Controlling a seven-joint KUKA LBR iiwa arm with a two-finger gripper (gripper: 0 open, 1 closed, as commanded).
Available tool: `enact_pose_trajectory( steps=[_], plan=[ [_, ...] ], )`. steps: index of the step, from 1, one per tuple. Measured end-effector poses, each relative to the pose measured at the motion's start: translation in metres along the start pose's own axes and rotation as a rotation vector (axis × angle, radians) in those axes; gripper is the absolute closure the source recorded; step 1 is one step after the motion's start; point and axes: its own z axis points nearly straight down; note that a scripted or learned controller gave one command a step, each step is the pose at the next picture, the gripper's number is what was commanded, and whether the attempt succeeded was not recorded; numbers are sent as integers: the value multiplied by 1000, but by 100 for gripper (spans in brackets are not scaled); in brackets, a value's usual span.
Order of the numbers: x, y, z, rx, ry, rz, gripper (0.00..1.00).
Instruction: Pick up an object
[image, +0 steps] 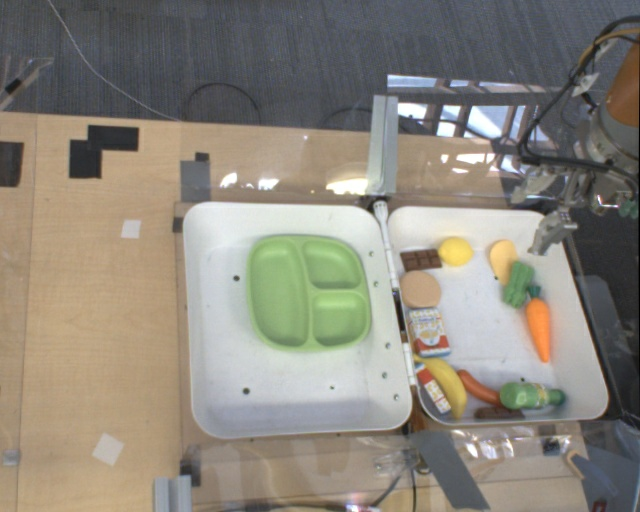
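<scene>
Nearest us, at the right bin's (590, 400) front edge, we see a green bottle (530, 396), a red sausage (478, 386) and a banana (447, 387). Further back lie a carton (428, 331), a round cookie (420, 290), a chocolate bar (420, 260), a lemon (456, 251) and a carrot (539, 328). The left bin (215, 400) holds a green plate (307, 292). The tool (553, 225) hovers above the right bin's far right corner; whether it is spread or pressed together we cannot tell.

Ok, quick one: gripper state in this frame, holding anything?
Gripper: above the far right corner of the right bin, nothing seen between its fingers; open or shut cannot be told.
</scene>
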Motion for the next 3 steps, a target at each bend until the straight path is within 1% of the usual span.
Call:
enact_pose_trajectory(
  steps=[1,2,3],
  plan=[
    [18,-31,75,-1,7,-43,0],
    [54,-35,181,1,-1,-23,0],
    [56,-34,189,1,-1,-44,0]
  ],
)
